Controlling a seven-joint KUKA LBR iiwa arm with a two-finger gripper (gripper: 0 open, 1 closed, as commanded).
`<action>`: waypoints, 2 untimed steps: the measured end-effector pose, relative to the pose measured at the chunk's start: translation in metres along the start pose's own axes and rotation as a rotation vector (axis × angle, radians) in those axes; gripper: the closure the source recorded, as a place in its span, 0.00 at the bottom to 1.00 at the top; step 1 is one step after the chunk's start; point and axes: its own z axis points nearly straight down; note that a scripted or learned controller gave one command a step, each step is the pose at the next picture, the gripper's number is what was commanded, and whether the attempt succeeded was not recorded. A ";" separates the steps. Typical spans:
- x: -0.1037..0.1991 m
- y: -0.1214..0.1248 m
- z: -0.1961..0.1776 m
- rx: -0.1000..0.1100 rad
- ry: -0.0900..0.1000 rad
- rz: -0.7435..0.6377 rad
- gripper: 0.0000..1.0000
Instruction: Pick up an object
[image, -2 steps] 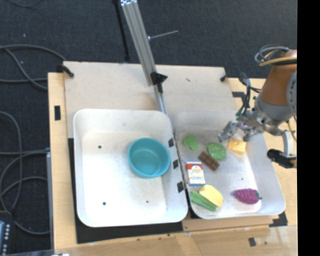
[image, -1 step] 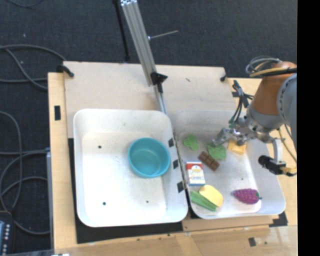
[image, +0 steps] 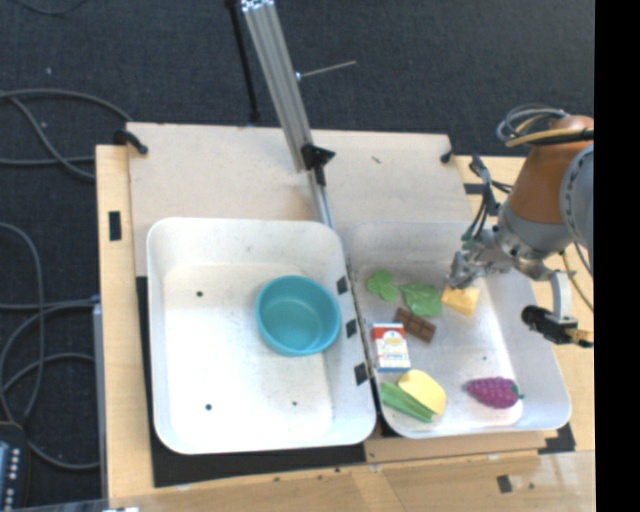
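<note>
My gripper (image: 464, 276) hangs over the upper part of the right bin (image: 540, 385), its tip right above a yellow cheese wedge (image: 461, 299). To the left of the wedge lie two green leafy pieces (image: 381, 285) (image: 423, 298) and a brown chocolate bar (image: 415, 325). Lower in the bin are a small red and white carton (image: 391, 347), a yellow and green corn cob (image: 417, 393) and a purple grape bunch (image: 492, 391). The wedge rests on the bin floor.
The left bin (image: 190, 390) holds a blue bowl (image: 297, 314). A slanted aluminium post (image: 285, 90) rises from the bench behind the bins. The arm's grey body and orange band (image: 545, 185) stand over the right bin's far right side.
</note>
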 end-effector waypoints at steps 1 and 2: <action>-0.002 0.001 -0.044 0.006 0.003 -0.001 1.00; -0.004 0.003 -0.088 0.006 0.003 -0.001 1.00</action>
